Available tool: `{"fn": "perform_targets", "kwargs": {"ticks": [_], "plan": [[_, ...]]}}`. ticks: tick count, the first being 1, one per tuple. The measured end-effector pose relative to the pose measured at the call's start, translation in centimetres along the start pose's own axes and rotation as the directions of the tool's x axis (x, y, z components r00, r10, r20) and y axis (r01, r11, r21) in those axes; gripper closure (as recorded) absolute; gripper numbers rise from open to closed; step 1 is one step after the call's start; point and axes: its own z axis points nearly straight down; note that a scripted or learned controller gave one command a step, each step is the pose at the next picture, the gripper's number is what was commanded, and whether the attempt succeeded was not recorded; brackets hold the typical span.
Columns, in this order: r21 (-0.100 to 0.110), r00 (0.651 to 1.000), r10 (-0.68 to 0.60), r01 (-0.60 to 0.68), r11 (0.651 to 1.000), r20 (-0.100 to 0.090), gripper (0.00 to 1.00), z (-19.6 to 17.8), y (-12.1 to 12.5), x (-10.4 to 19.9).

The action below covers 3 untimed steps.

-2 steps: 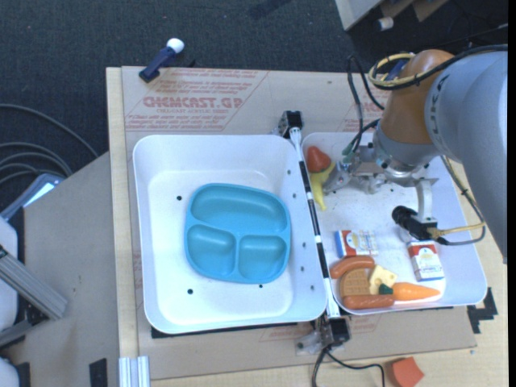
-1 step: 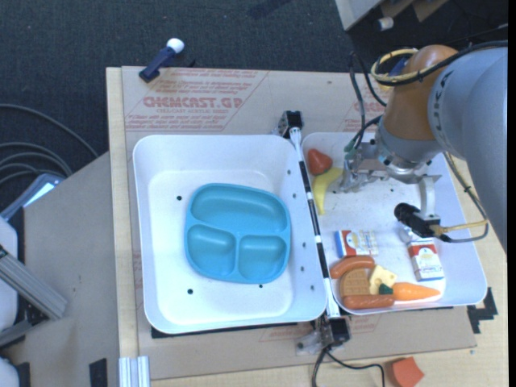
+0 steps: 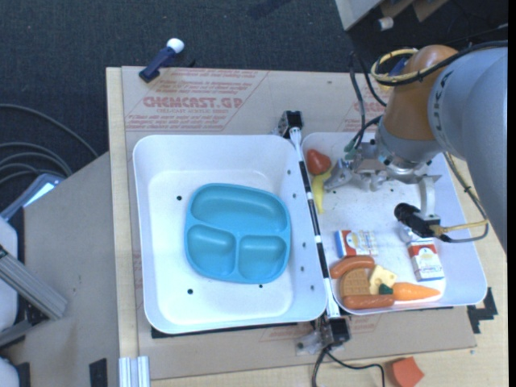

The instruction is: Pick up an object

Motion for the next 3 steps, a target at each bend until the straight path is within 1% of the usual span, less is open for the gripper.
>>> {"fn": "perform_targets", "kwargs": {"ticks": [1,2,3], "plan": [[0.004,1.0,0.001,-0.001,1.0,-0.001,0.0,1.0,-4.9,-0.3],[0.004,1.0,0.001,-0.001,1.0,-0.001,0.0,1.0,-6.3,-1.0],[0.001,1.0,0.0,0.0,1.0,0.0,0.0,1.0,-1.1,-0.1]]}}
